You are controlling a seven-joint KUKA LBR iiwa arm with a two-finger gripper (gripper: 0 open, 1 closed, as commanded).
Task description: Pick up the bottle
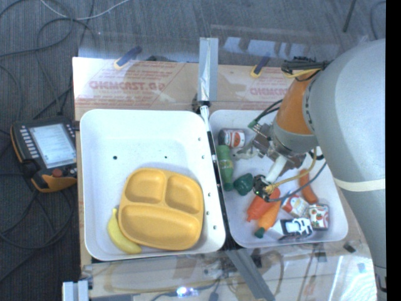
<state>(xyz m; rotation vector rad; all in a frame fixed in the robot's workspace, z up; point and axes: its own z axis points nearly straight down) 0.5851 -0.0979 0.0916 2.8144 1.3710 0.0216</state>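
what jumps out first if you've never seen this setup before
The yellow divided plate in the left bin stands out most, partly covering a banana at its lower left edge. Next is the big grey arm with its orange band, reaching from the right over the right bin. There, a green bottle lies along the left wall amid a clutter with carrots and a can.

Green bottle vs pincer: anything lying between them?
In the camera view, the green bottle lies along the right bin's left wall. Between it and the pincer sits a small dark green item, touching the bottle's lower end.
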